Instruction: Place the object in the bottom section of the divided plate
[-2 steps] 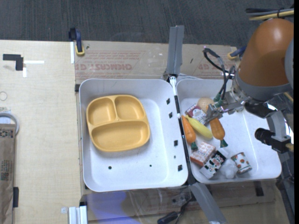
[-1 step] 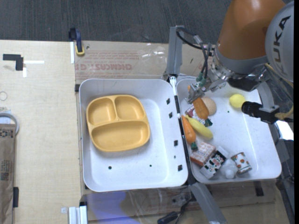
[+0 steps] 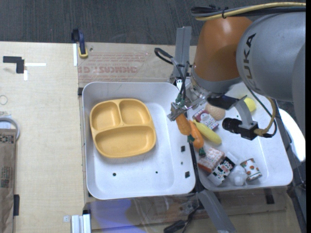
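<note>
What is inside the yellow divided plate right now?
All three sections of the yellow divided plate look bare; nothing covers them. The orange carrot-shaped toy lies at the bins' divider.

Two white bins (image 3: 97,178) are seen side by side on the bench. One yellow divided plate (image 3: 123,127) is counted in the left bin, and three sections are made out in it. In the right bin (image 3: 272,178), lower right of the frame, one banana (image 3: 208,132), one carrot (image 3: 194,135), one small can (image 3: 251,169) and two small cartons (image 3: 216,165) are counted. One arm (image 3: 252,52) is seen at the upper right.
</note>
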### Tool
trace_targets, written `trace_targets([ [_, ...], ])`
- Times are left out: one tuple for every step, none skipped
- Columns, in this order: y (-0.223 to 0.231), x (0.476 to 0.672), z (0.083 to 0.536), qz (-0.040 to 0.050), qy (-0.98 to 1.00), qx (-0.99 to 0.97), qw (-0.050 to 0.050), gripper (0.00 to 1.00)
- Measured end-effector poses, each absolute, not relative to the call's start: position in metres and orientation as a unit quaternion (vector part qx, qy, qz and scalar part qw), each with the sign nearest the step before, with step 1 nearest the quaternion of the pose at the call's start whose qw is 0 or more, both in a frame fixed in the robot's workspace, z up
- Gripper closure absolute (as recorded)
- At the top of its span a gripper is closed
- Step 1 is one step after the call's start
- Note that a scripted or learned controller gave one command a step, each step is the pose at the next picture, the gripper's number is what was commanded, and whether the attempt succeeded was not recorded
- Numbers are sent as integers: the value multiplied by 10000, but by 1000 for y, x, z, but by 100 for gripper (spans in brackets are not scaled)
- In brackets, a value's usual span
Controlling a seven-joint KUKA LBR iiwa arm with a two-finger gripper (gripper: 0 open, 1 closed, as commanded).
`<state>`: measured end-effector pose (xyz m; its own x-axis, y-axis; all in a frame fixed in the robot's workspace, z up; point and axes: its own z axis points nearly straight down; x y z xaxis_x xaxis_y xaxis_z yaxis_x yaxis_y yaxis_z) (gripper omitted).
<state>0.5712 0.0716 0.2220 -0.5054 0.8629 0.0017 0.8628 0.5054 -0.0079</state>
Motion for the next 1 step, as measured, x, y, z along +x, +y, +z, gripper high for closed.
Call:
trace_targets([
  [78, 544, 255, 27, -8616, -5076, 22, 100],
])
